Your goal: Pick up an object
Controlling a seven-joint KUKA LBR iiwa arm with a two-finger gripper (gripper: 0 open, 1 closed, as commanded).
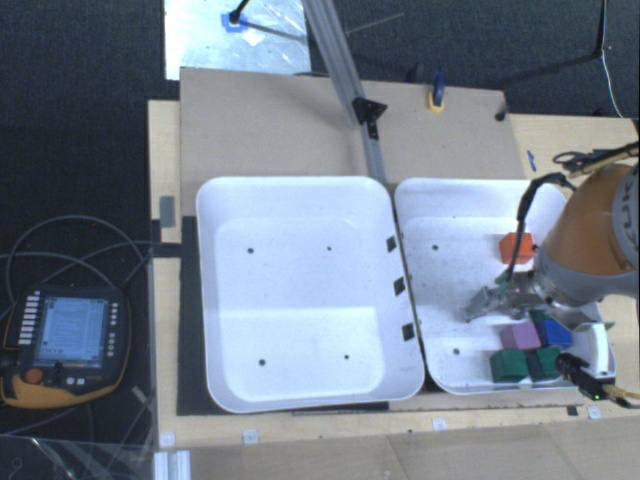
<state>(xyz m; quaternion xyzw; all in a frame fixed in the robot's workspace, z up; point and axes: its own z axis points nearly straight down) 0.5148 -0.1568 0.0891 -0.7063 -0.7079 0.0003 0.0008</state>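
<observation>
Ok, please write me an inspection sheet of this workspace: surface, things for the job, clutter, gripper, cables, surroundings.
Surface: brown bench bearing the left bin and the right bin, side by side.
Job's things: in the right bin, an orange block near the far side; purple block, blue block and green block clustered at the near right corner.
Clutter: nothing seen in the left bin.
Gripper: gripper low over the right bin, just left of the cluster; nothing seen between its fingers.
Cables: black cable along the arm; dark loops on the floor at left.
Surroundings: teach pendant on the floor at left; slanted metal pole behind the bins.
</observation>
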